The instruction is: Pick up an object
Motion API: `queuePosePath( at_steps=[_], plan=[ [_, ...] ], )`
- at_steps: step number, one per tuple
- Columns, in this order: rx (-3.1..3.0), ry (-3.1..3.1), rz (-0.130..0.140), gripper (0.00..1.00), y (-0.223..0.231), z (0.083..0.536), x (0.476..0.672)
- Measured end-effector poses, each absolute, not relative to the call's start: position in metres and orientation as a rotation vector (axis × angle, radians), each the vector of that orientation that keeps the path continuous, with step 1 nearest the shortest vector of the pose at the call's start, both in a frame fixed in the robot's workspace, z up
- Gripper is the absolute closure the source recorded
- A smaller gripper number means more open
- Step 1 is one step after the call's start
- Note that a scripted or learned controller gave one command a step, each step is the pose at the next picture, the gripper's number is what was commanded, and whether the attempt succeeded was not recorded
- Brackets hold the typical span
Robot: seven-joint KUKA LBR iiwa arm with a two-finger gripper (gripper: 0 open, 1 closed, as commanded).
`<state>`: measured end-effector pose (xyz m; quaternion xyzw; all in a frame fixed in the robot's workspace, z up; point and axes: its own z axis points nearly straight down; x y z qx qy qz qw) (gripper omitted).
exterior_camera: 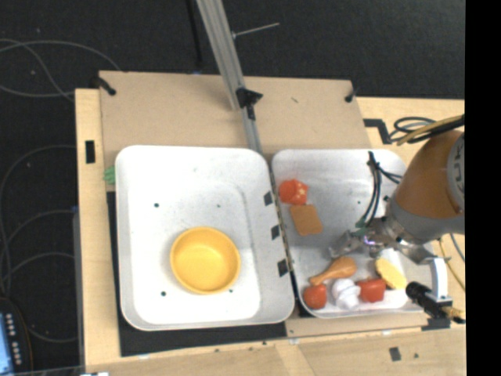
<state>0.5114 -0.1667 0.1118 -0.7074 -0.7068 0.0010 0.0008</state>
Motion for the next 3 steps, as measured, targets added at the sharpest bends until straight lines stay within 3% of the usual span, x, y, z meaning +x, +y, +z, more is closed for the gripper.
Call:
queuePosePath(
  at_steps=[1, 2, 3],
  plan=[
    [-2.224, -2.22, 0.003, 0.0, -0.168, 0.1, 0.511],
    [-2.232, -2.216, -0.003, 1.0, -0.169, 0.112, 0.513],
    [-2.22, -2.226, -0.001, 1.0, -0.166, 0.154, 0.518]
  ],
)
